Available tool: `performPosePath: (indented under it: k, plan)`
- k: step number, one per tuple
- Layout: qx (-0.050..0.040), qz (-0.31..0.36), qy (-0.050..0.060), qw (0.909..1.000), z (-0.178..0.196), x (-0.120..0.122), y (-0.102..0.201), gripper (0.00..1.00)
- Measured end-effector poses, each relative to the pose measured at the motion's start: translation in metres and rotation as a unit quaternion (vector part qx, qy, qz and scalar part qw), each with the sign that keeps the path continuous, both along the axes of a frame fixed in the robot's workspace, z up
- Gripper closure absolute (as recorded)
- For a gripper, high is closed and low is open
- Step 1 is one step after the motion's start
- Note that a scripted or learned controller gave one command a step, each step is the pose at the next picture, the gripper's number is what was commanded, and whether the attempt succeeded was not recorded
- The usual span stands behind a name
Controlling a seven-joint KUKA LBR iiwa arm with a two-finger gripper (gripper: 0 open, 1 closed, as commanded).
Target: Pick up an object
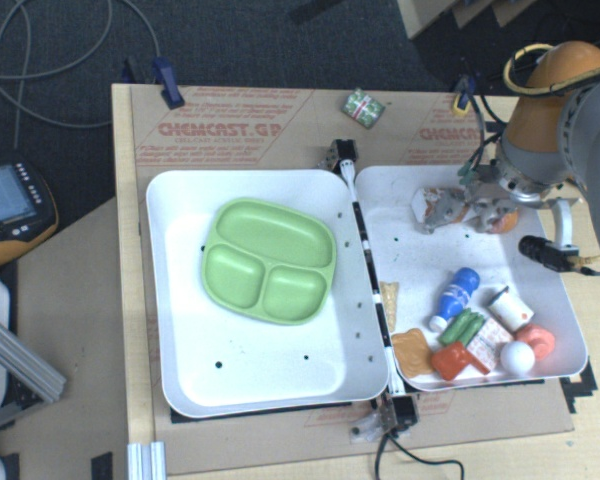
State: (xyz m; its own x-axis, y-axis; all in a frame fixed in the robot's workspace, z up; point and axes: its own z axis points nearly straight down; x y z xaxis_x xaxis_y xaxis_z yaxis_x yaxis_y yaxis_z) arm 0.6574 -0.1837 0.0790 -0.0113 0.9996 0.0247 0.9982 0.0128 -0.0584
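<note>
Lying in the near half of the right bin (400, 230): a blue bottle (459, 289) with a white cap, tilted, cap end toward the near left. Just below the blue bottle in the view, touching or nearly so, a green piece (463, 325). Below that again, a red piece (451, 361). To the right of the blue bottle, a white tube (509, 308) with a reddish end, and past it a white ball (518, 357) pressed against an orange-pink ball (540, 340) by the bin's right wall. Down and left of the blue bottle, a flat tan piece (410, 349) against the wall between the two bins. All packed close, several touching; exact overlaps hard to tell.

Up the view from the blue bottle, well apart from it, the gripper (458, 208), low over the far part of the same bin. Grip state impossible to tell from this angle; nothing plainly seen held. Something small and orange (506, 221) just beside the gripper, on its right.

Up and right of the blue bottle, the grey arm (570, 138) with its orange band (550, 83).

Left of the blue bottle, beyond the shared wall, the left bin (180, 268) with a green divided plate (270, 260) lying flat in its far half.

Far up the view from the blue bottle, outside both bins on the bench (240, 128), a small green-and-white wrapped item (363, 108). Far up and left, a blue clamp (166, 82) at the bench's corner.
</note>
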Motion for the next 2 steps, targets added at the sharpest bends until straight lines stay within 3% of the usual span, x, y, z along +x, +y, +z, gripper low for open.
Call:
performPosePath:
  k: [1,2]
  plan:
    - [0.0062,0.001,0.001,1.0,0.0019,0.0018,-0.0083,0.0]
    - [0.004,0.001,0.001,1.0,0.0021,0.0017,-0.0079,0.0]
